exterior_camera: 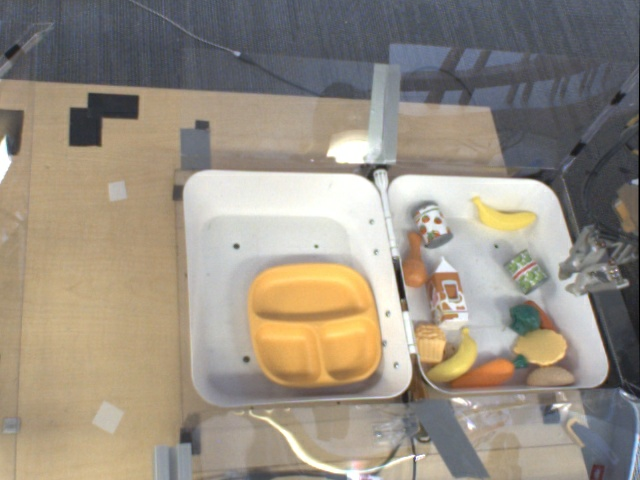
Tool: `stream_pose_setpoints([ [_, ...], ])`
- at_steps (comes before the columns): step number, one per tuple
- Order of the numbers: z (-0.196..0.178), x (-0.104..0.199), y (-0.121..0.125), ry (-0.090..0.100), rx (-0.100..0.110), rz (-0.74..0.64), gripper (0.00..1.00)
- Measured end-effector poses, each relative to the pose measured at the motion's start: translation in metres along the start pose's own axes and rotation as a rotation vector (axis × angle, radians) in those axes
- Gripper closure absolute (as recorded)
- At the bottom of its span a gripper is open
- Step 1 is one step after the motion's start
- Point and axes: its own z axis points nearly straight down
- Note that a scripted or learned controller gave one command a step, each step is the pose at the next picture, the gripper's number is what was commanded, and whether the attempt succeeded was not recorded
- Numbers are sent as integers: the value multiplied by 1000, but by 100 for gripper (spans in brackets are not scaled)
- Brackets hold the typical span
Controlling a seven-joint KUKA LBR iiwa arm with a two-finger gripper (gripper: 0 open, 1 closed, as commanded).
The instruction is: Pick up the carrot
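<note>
The pincer (pixel 597 265), grip state unclear, hovers at the right bin's (pixel 590 303) rim, apart from the carrot (pixel 486 373).

Yellow tray (pixel 314 323) ctr-left in left bin (pixel 215 268); banana (pixel 503 215) upper right, milk carton (pixel 448 293) mid-right in right bin (pixel 590 298).

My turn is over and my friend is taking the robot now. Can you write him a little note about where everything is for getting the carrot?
Gripper: at the right bin's right rim, holding nothing I can see; fingers too small to read.
Carrot: lying near the right bin's front wall, with a banana touching its left end and a yellow cookie-shaped toy to its right.
Done: nothing yet, carrot untouched.
Left: reach over, come down on the carrot, grasp, lift.
</note>
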Motion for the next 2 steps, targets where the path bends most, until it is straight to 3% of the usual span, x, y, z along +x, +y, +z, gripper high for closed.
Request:
stream_pose_setpoints([
  [1, -11, -17, -4, 1, -3, -338, 100],
  [2, 17, -79, -19, 1, -7, -657, 100],
])
